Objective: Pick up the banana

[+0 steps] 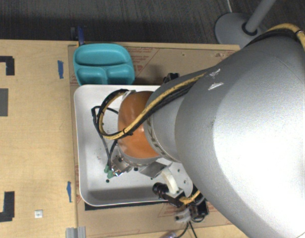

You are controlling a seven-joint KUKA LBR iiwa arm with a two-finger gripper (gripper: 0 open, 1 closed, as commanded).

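Note:
The grey arm with its orange band (135, 125) reaches in from the right and covers most of the white bin (88, 148). The wrist hangs low over the bin's middle, with black cables looping off its left side. The gripper sits under the wrist, hidden by the arm. A small green bit (107, 172) shows at the lower left of the wrist; I cannot tell what it is. The arm hides much of the bin floor, so whatever lies under it is out of sight.
A teal divided tray (103, 63) stands just behind the bin's far edge. The bin's left strip and near left corner are bare white floor. Tan bench surface with blue tape marks (60, 68) stretches to the left.

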